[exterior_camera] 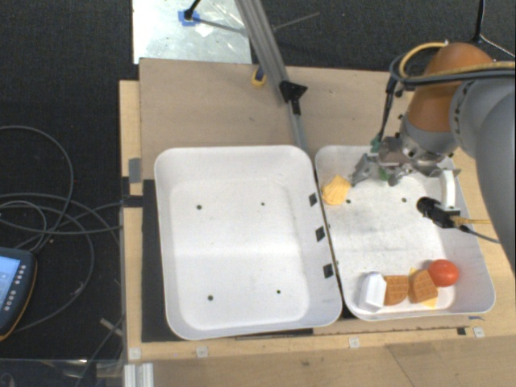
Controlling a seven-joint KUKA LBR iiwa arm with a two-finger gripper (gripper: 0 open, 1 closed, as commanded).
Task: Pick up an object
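While near rim, claw (385, 170) unobstructed

Robotics lab, plywood bench (210, 103), white bins (242, 313), loose floor cables (48, 216), teach pendant (12, 285)

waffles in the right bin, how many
2: both lie side by side at the right bin's near edge, one waffle beside the white cup, the other by the tomato.

Both bins (242, 240) white, right one faintly grey-smudged. Far-left corner of right bin — yellow piece (336, 189). Near edge — white cup (372, 290), two orange-brown waffle-patterned blocks (409, 287), red ball (443, 272).
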